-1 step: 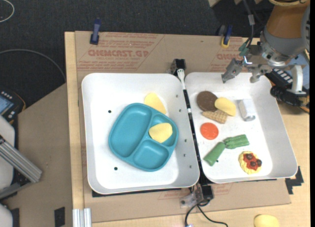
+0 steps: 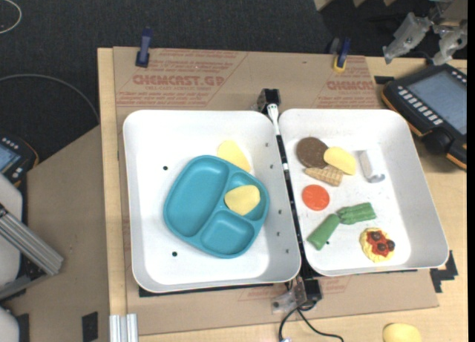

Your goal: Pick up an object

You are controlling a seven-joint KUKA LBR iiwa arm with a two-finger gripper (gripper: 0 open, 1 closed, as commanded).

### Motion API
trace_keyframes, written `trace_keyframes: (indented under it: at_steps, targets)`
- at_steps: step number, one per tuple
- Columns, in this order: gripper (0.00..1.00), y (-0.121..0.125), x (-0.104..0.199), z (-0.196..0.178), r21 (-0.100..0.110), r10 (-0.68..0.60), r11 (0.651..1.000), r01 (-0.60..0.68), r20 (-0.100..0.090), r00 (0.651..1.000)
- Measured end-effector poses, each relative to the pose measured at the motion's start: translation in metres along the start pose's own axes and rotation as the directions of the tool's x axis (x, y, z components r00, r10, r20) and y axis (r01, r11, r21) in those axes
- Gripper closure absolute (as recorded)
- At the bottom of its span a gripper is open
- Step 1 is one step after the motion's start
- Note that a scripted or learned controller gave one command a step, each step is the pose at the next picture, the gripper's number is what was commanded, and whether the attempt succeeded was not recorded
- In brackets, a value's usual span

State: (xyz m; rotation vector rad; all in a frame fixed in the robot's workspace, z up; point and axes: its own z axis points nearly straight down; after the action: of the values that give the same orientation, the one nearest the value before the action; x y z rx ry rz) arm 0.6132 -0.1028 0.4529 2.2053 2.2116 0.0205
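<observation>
My gripper (image 2: pixel 428 38) hangs at the top right, beyond the right bin's far corner, with two grey fingers (image 2: pixel 404 35) spread apart and nothing between them. The right bin (image 2: pixel 415 185) holds a brown round cookie (image 2: pixel 311 150), a yellow piece (image 2: pixel 340 159), a waffle cracker (image 2: pixel 324 176), a small grey metal piece (image 2: pixel 369 165), a red disc (image 2: pixel 316 197), a green vegetable (image 2: pixel 340 222) and a small pizza-like toy (image 2: pixel 376 244). In the left bin (image 2: pixel 145 155) lies a teal divided plate (image 2: pixel 197 211) with a yellow piece (image 2: pixel 242 198) on it. Another yellow piece (image 2: pixel 232 153) lies behind the plate.
A black control pendant (image 2: pixel 434 103) lies on the bench right of the right bin, under the gripper. A yellow object (image 2: pixel 401 332) sits off the bins at the bottom edge. Two clamps (image 2: pixel 143 46) hold the board's far edge.
</observation>
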Motion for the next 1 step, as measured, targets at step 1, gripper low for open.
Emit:
trace_keyframes:
  at_steps: [1]
  targets:
    - [0.00, -0.0597, -0.0231, -0.0921, 0.007, 0.006, 1.000, -0.006, 0.000, 1.000]
